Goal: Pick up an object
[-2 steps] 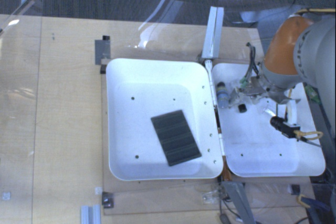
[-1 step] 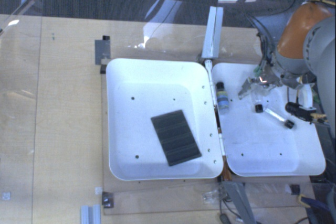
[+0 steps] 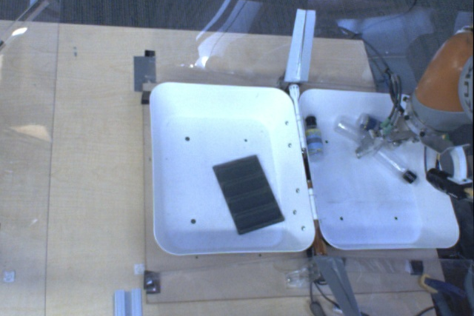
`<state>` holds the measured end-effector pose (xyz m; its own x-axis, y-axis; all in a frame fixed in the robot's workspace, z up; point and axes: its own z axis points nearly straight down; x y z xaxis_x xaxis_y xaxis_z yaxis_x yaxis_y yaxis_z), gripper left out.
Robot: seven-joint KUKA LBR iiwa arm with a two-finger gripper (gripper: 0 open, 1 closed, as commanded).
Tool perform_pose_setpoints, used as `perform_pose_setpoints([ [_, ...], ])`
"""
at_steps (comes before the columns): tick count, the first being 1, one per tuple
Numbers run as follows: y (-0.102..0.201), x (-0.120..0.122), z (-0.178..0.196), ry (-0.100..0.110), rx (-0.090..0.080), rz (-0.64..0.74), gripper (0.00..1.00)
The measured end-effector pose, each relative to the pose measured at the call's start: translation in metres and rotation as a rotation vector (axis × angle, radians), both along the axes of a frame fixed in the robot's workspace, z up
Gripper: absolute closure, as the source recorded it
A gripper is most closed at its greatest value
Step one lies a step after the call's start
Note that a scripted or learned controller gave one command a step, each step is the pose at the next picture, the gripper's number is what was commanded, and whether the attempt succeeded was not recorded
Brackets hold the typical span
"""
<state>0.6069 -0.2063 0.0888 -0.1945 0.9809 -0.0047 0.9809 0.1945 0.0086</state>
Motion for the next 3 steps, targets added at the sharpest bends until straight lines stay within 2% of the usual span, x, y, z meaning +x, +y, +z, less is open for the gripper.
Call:
perform_pose_setpoints([
  [1, 0.018, 0.038, -0.002, 0.017, 0.002, -0.027, 0.00],
  [2, 0.018, 0.039, 0.009, 0.014, -0.002, -0.020, 1.00],
  [3, 0.094, 0.062, 0.075, 0.009, 0.004, -0.073, 1.00],
])
